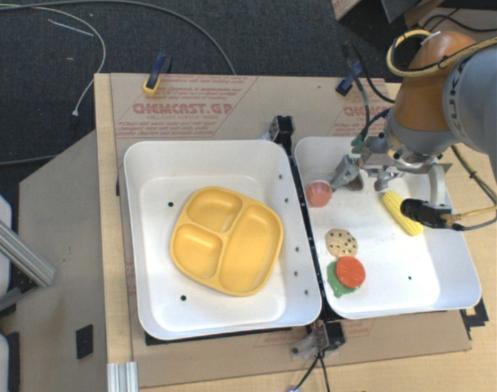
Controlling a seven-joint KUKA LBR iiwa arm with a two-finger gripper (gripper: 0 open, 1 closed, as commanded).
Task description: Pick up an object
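One yellow plate (226, 239) left; four toy foods (340, 242) right

We see the divided plate (226, 240) lying in the left bin (142, 219), while in the right bin (444, 288) the cookie (340, 241) has the ball (318, 193) at eleven o'clock, the tomato (347, 273) at six and the corn cob (401, 212) at two.

One fixed camera looks down at a slant on both white bins (142, 219), the arm (444, 88) entering from its right.
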